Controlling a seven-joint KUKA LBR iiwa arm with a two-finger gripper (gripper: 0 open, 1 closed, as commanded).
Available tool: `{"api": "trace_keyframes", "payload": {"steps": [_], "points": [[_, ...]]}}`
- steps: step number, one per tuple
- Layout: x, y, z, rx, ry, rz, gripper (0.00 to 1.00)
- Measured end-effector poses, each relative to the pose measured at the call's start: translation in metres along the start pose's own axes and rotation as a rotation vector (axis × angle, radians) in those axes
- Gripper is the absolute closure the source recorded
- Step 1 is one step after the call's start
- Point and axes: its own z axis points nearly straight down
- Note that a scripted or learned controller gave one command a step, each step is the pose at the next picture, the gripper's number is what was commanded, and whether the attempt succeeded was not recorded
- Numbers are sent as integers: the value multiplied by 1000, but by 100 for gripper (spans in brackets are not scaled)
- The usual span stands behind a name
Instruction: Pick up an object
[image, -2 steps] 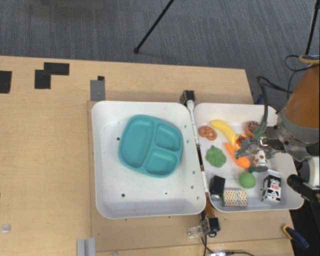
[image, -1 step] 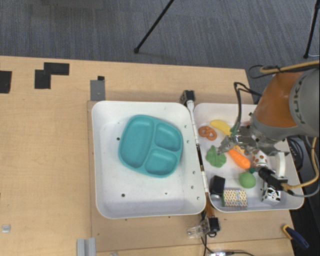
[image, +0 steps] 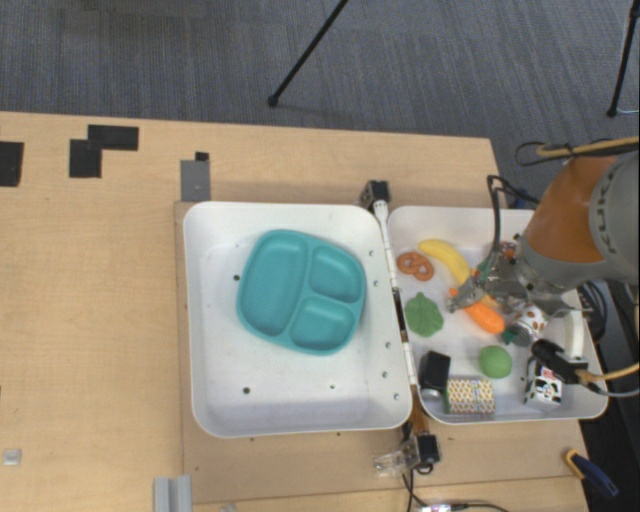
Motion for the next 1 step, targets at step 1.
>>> {"api": "trace_keyframes", "payload": {"steps": [1], "points": [[1, 2, -12, -6, 0, 0, 100]]}}
